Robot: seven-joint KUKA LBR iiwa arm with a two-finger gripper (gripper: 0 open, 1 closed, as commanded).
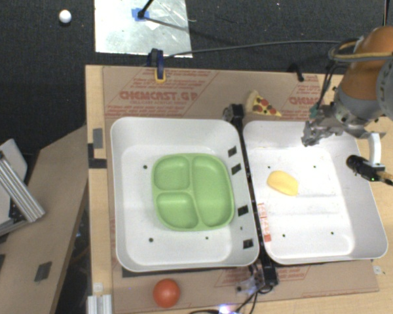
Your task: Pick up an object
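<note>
Lemon (283,182): a small yellow thing, it looks like a toy lemon but I am not sure. It lies flat in the right bin, below and to the left of the gripper, apart from it. Nothing touches it. I judge it the most likely target, because it is the only loose thing in the bin under the tool.
Arm (370,77): grey with an orange band, coming in from the right, bent down over the far right corner of the right bin.
Left bin (134,136): well to the left of the gripper. It holds the tray.
Right bin (327,234): directly under the gripper. It holds the lemon.
Tray (192,190): green, with three compartments, far left of the gripper, in the middle of the left bin.
Pizza (262,104): a small toy slice on the board, outside the bins, left of the gripper and a little farther back.
Ball (166,292): red-orange, on the board in front of the left bin, very far from the gripper.
Gripper (310,136): it hangs near the far edge of the right bin. Its tip is small and dark, so I cannot tell if it is open or closed. Nothing is seen inside it.
Stage: approach, I think; the lemon is not yet reached.
Risk: the lemon is rounded and smooth-looking, so a closing that is off centre may push it away or let it slip out. A descent from the present place would meet only the bin floor.
</note>
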